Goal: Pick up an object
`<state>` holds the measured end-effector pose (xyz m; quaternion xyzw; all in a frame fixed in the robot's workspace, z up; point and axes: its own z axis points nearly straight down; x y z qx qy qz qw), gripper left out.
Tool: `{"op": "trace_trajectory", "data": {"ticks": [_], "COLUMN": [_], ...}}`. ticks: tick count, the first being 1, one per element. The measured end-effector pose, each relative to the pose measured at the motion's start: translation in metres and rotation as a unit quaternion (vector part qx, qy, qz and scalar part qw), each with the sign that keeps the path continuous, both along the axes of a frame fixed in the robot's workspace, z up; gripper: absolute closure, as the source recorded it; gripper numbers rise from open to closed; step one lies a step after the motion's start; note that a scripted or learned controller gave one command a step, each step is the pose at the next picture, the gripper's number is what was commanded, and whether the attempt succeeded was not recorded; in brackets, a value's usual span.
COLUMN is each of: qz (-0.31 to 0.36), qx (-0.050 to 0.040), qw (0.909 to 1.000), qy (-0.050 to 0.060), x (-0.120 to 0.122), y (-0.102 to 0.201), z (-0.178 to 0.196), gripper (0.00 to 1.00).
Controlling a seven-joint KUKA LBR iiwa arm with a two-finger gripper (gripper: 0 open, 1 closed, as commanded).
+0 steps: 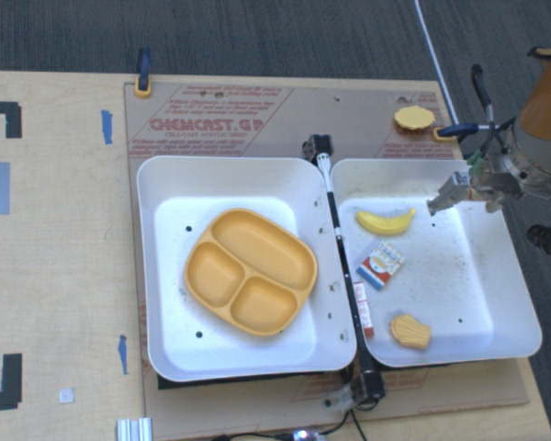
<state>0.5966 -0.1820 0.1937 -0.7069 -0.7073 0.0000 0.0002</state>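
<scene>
A yellow 3-compartment tray (250, 272) fills the left bin (156, 191). In the right bin (514, 310), the banana (384, 220) lies crosswise, ends curling upward, near the carton (381, 267) and cookie (410, 331). The gripper (452, 194) hovers at the far-right rim, its state unclear.

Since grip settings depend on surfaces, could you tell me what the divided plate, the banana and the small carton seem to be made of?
Divided plate: likely moulded plastic, matte orange-yellow, uniform colour with rounded edges. Banana: probably a plastic toy, smooth with a slight sheen. Small carton: looks like printed cardboard, flat faces with red, white and blue print.
</scene>
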Motion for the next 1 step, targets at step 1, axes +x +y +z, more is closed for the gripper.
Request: {"op": "trace_trajectory", "data": {"ticks": [1], "qz": [0.000], "qx": [-0.0006], "qw": [1.0000], "qy": [-0.002], "x": [0.0426], "y": [0.0348], "z": [-0.1077], "gripper": [0.00]}}
